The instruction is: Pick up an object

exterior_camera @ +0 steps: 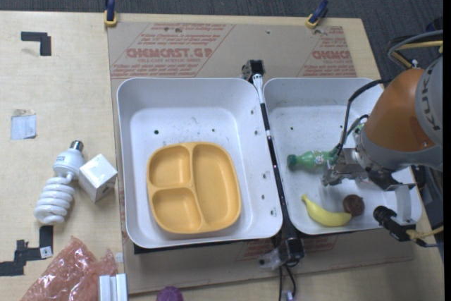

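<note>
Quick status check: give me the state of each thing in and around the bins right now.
Green bottle: on its side, right bin, next to the claw.
Banana: lying flat, right bin.
Brown ball: resting beside the banana.
Yellow divided plate: flat, left bin, nothing in it.
Light bulb: lying on the bench.

Probably a robotics lab: clamped board, two white bins, taped markers on a bench.

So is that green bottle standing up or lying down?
Lying down. The green bottle rests on its side on the floor of the right bin, its length running across the picture toward the gripper.
</note>
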{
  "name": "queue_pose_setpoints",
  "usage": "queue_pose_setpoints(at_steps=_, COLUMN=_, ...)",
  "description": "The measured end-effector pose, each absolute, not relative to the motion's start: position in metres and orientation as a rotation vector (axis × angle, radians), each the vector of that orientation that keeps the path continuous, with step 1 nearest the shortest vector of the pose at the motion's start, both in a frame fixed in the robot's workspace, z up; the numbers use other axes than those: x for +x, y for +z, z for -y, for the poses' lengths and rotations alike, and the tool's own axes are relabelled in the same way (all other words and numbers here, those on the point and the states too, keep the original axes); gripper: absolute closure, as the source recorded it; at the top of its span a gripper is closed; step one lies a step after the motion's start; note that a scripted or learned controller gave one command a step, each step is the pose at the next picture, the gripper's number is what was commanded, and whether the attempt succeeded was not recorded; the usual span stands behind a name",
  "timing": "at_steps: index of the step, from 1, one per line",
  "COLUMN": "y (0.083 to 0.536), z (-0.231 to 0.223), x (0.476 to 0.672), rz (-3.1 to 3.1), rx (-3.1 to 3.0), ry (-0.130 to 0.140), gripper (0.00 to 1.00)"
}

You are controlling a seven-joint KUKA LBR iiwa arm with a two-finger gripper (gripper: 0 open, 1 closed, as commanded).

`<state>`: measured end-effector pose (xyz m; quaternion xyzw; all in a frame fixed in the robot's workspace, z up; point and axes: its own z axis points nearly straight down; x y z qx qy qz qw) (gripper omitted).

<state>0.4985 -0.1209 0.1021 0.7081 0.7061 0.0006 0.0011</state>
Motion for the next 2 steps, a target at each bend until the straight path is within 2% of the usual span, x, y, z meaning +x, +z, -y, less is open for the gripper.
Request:
queue_pose_setpoints(at_steps=1, y=0.102, z=0.121, x=0.498, rz=-2.217, rx=2.223, ry=0.002, gripper=0.00)
queue_pose_setpoints(at_steps=2, y=0.092, z=0.095, x=0.478, rz=-2.220, rx=2.223, ry=0.000, gripper=0.00)
